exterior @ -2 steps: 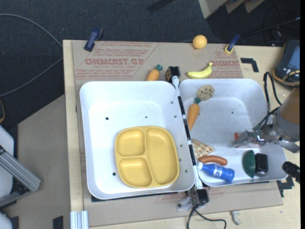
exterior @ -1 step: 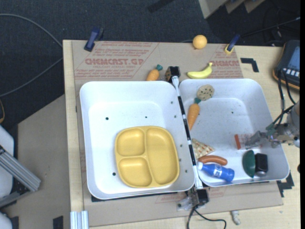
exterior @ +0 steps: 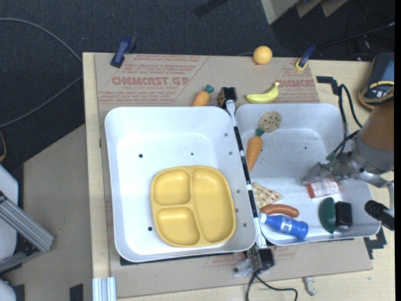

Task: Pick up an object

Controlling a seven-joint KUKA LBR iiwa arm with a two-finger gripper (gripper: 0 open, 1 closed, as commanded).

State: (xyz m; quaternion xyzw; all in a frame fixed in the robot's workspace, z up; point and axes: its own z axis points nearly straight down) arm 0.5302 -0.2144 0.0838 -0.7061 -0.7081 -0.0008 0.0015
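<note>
right bin (exterior: 294,121) holds carrot (exterior: 253,151) pointing down-left; claw (exterior: 321,171) opening unclear.

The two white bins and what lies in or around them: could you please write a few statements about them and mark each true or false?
1. The yellow divided plate lies in the left bin. True.
2. The banana lies inside the right bin. False: it rests on the cardboard beyond the bin's far rim.
3. A carrot lies in the right bin near the divider between the bins. True.
4. The blue bottle stands upright. False: it lies on its side by the near wall.
5. The orange ball sits on the yellow plate. False: it is at the board's far edge.
</note>
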